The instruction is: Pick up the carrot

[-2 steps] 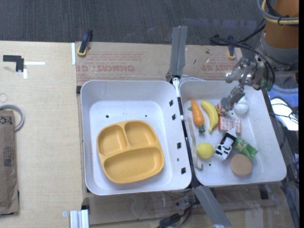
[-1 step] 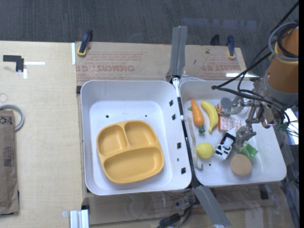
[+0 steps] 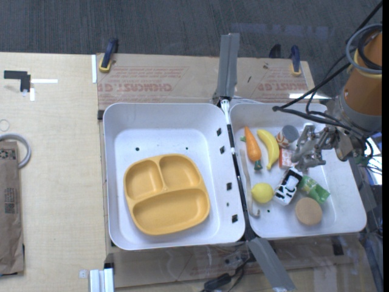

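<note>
While hovering over right bin [image 3: 349, 221], gripper [image 3: 306, 152] sits above the bin's middle, well right of carrot [image 3: 252, 145]. Fingers pointing down, nothing seen between them; gap looks narrow, possibly shut, hard to tell from this slant. Carrot lying lengthwise near right bin's left wall, orange, green tip toward the near end, just beside banana [image 3: 269, 147], apart from the claw. Lemon [image 3: 262, 192] below the carrot. Black-and-white item [image 3: 287, 187] near bin centre, green packet [image 3: 315, 189] beside it, round tan disc [image 3: 309, 212] nearest the front. Red-and-white thing [image 3: 283, 149] tucked next to banana, partly hidden. Yellow divided plate [image 3: 166, 193] resting in left bin [image 3: 115, 163]. Brown bag [image 3: 10, 205] at far left on bench.
</note>
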